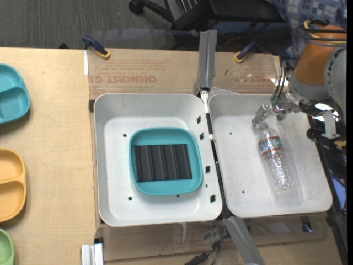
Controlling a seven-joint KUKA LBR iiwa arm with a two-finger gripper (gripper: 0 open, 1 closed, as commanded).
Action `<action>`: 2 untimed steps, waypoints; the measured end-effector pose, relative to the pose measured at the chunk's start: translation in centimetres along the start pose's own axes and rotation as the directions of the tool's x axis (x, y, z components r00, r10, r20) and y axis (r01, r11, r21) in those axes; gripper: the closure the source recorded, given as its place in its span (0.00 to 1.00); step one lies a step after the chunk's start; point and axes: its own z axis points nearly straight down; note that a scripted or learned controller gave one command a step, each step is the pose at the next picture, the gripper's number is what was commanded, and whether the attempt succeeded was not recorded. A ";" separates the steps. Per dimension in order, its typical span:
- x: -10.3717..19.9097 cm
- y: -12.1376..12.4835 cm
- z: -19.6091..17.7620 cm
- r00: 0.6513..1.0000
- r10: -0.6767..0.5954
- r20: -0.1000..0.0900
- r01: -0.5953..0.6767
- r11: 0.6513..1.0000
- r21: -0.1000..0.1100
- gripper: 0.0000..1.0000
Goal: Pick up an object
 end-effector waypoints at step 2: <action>2.0 -9.5 0.0 0.977 -0.212 0.000 0.212 0.977 -0.001 0.00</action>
